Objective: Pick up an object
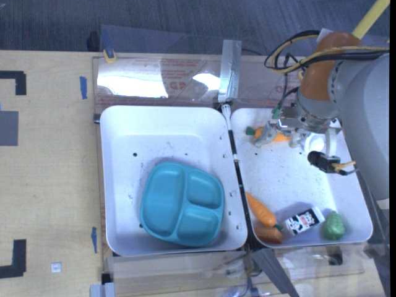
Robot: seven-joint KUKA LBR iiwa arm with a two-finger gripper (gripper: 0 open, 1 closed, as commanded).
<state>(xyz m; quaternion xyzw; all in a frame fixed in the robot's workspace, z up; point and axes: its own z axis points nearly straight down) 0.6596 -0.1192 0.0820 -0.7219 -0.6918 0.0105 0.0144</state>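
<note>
Pincer [276,133], grip unclear, meets a small carrot [279,138] lying left-right, green end left

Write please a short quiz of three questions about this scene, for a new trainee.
1. True or false: the blue tray lies in the right bin.
2. What lies nearest the green object? A) black-and-white carton B) blue tray C) gripper
3. Fill in: the two carrots lie against the right bin's ____ wall.

Key: 1. False, it lies in the left bin. 2. A. 3. Left.
</note>
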